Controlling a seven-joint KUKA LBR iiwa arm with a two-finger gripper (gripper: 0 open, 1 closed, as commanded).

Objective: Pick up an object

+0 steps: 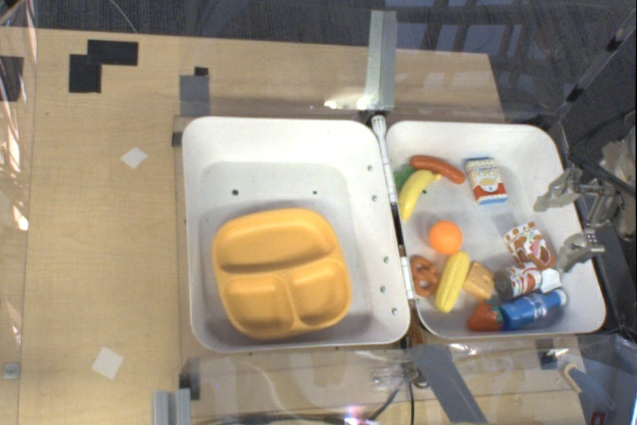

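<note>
Camera view: I find the tool (580,214) open and holding nothing at the right bin's (542,136) right rim, just beside the small patterned can (526,245), likely light, stiff, slippery; I advise gripping its sides.

Yellow divided tray (282,270) in left bin (199,154)

The bench (100,244) is pale wood, and two shallow white bins sit on it side by side, their inner rims touching. The left bin (269,139) lies near the middle of the bench and the right bin (528,139) toward its right end. Black tape pieces (100,63) sit at the far left, with small pale squares (133,156) scattered on the bare wood.
</note>
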